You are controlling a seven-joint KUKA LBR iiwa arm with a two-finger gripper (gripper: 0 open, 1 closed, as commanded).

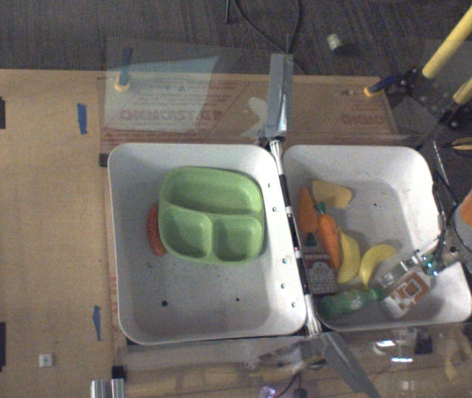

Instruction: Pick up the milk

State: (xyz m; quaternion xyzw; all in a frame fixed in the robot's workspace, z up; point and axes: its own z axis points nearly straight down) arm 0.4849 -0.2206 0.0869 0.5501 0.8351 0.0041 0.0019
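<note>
Nearest me, the milk carton (406,293) lies tipped against the bin wall (451,309) (awkward); gripper (422,264) just above, and I cannot tell its opening.

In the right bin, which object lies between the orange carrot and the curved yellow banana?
In the camera view, a second yellow banana lies between the orange carrot and the curved yellow banana, touching the carrot's side.

Milk carton (404,292) lies tilted in right bin's (410,162) near corner.
</note>
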